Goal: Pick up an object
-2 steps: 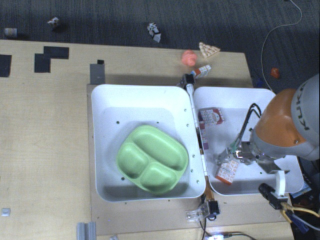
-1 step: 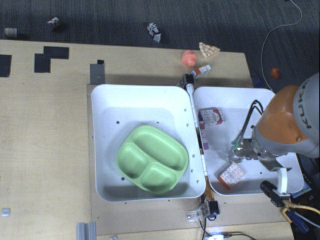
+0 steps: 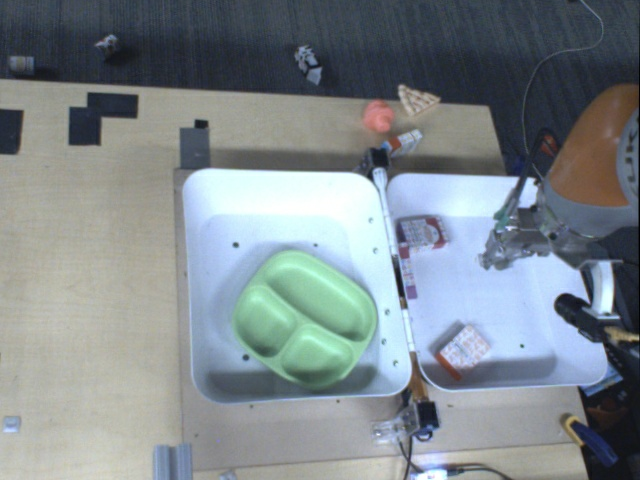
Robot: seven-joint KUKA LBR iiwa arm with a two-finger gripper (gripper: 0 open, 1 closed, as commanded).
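The gripper [image 3: 497, 253] hangs over the right bin [image 3: 560, 368] near its far edge, between two candidates: a red-white packet [image 3: 421, 232] at the far-left corner, a patterned box [image 3: 463, 348] nearer; finger state I cannot tell

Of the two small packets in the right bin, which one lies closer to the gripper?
The reddish packet by the bin's upper left wall is closer to the gripper; the patterned packet lies farther, toward the lower edge.

Pale wood worktop [image 3: 90, 298] across lower frame; black tape patches [image 3: 100, 115] upper left. Dark grey carpet floor [image 3: 230, 18] along top, scattered small debris [image 3: 309, 64].
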